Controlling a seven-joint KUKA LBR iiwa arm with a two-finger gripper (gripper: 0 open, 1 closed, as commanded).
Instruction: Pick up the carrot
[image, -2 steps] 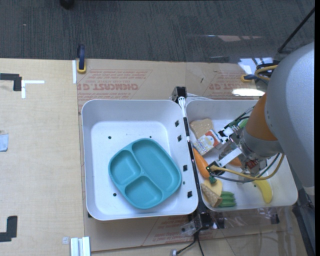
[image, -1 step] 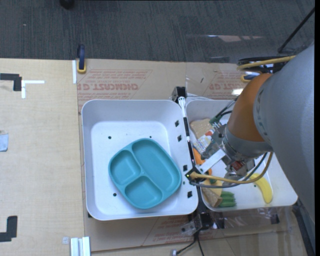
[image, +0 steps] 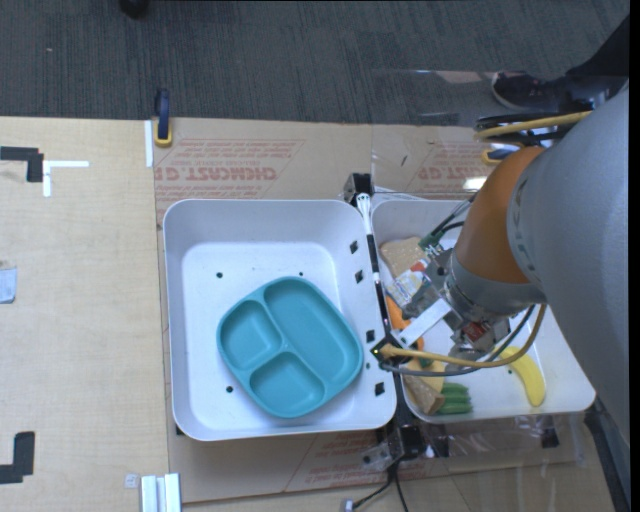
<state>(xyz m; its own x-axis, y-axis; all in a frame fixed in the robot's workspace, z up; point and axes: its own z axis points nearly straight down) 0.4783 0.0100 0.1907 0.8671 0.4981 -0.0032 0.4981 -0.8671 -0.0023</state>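
Reporter: Carrot (image: 396, 316) position, relative to the right bin (image: 560, 395)?

Photographer: It's lying against that bin's left wall, partly hidden under the arm (image: 520, 220). The gripper (image: 440, 318) is hanging just beside it, inside the bin. A banana (image: 528, 380) is resting toward the bin's near edge, green vegetables (image: 455, 400) alongside.

Reporter: Jaws?

Photographer: Can't tell.

Bench (image: 80, 330) under two white bins (image: 190, 330)
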